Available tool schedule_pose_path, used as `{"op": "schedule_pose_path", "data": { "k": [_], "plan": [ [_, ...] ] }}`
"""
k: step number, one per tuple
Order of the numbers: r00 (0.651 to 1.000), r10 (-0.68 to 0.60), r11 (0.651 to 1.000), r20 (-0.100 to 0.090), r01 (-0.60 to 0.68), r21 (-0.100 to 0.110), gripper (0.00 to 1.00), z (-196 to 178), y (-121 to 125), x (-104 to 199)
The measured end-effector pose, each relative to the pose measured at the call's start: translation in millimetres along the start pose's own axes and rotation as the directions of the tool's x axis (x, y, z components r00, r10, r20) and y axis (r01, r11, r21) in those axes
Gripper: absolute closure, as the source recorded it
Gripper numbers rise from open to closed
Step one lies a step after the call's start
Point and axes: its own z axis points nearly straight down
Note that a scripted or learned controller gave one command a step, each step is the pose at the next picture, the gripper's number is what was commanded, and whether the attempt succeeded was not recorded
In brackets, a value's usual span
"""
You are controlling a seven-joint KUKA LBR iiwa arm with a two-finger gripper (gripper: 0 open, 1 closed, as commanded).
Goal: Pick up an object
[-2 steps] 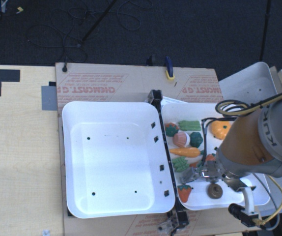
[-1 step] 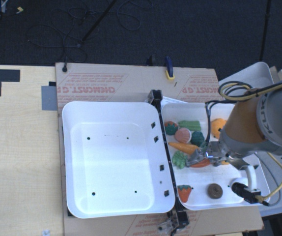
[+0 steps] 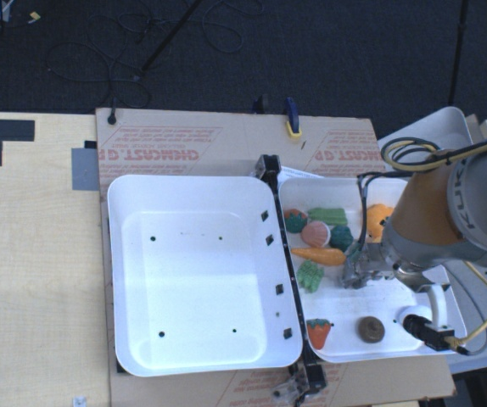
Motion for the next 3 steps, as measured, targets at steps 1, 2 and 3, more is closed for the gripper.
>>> {"op": "schedule_pose_path", "data": {
  "k": [1,2,3],
  "plan": [
    [1.0,-0.004,1.0,0.001,0.004,-0.005,1.0,9.1,-51.1,-6.5],
    [1.0,-0.011,1.0,0.0,0.011,-0.006,1.0,9.7,23.4,37.6],
    [1.0,-0.006,1.0,0.004,0.006,-0.004,1.0,9.6,14.8,46.3]
  ]
}}
